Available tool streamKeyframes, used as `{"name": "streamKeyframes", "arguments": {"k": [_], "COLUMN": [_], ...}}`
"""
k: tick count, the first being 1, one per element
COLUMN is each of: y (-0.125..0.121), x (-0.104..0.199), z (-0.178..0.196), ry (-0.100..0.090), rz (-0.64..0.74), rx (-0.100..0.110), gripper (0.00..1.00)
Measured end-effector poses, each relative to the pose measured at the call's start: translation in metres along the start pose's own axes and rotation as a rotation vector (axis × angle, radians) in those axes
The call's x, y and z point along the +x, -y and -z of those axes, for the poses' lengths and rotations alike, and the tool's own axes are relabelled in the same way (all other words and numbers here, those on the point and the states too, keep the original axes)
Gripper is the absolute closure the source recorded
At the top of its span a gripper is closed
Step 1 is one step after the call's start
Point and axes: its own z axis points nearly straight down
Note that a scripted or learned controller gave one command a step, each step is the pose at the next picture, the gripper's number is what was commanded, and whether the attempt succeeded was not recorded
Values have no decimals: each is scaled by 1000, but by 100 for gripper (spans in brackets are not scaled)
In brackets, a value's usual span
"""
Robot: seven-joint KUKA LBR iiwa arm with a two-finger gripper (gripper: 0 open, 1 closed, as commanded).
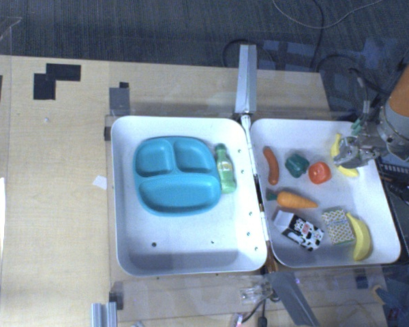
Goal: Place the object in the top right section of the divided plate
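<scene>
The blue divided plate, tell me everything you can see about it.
The blue divided plate is glossy, plastic-looking, rounded, with three sections: two small ones at the top, one wide one below. All three look bare. It lies flat in the left bin, toward its back. A green bottle lies against its right rim.

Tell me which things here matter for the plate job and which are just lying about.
Job:
blue divided plastic plate in the left white bin
gripper, over a yellow object

Lying about:
green bottle
brown sausage
dark green block
red tomato
orange carrot
yellow banana
</scene>
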Motion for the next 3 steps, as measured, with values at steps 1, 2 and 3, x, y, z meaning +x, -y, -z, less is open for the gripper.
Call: {"name": "streamKeyframes", "arguments": {"k": [1,2,3], "y": [18,22,5], "x": [86,175,247], "z": [4,42,11], "ry": [-3,-3,-4], "rz": [97,164,291], "rx": [0,-1,0], "gripper": [100,100,100]}}
